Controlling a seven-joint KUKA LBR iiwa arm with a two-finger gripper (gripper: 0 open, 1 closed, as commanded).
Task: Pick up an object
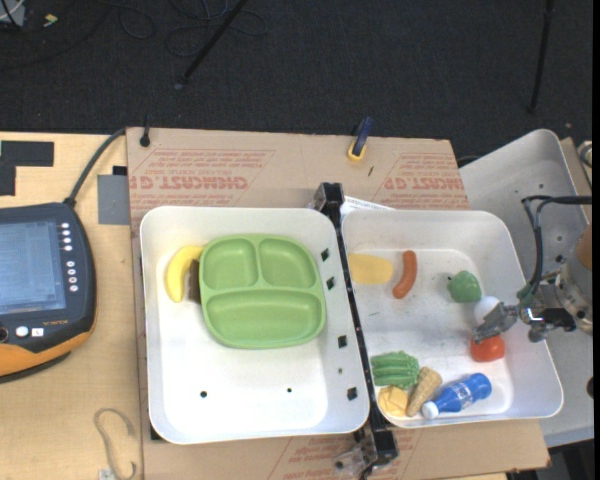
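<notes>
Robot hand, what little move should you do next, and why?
Probably drop a little lower onto the red toy. The gripper sits just above it at the right bin's right side, and nothing shows between its fingers yet, so the toy isn't picked up.

Brown cardboard sheet (280, 168) under the bins: red printed lettering at 12 o'clock, upside down, too blurred to read.
Grey handheld screen (25, 278): display text illegible.

I work at a robotics lab bench. A teach pendant (30, 283) sits beside my two white bins (165, 388), cables (160, 8) trail over dark carpet (toy food everywhere), and cardboard (240, 168) lines the bench.
</notes>
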